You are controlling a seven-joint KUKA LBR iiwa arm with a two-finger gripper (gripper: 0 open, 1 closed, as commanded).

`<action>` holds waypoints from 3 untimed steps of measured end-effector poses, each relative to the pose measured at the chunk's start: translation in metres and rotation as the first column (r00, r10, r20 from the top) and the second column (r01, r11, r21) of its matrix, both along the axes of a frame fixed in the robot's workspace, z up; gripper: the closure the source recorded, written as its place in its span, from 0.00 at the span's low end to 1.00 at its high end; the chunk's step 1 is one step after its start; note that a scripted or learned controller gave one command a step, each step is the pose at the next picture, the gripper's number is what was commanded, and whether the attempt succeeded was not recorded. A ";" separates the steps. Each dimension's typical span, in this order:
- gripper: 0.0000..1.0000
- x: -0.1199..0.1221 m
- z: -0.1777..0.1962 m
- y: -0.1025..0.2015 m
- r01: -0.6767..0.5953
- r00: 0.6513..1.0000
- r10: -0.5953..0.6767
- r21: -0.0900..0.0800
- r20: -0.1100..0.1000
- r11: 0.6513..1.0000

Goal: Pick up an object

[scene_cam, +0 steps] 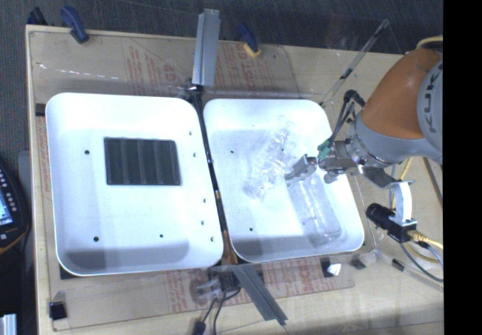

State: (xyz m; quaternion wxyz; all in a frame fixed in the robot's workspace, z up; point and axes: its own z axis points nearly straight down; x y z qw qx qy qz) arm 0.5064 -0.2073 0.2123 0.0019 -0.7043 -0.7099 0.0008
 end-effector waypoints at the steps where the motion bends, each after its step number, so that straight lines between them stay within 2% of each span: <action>1: 0.00 0.005 0.123 0.053 0.232 0.973 -0.232 -0.001 0.005 0.973; 2: 0.00 -0.004 0.113 0.073 0.091 0.996 -0.091 -0.001 0.000 0.996; 3: 0.00 -0.021 0.168 0.129 0.384 0.923 -0.384 -0.001 0.008 0.923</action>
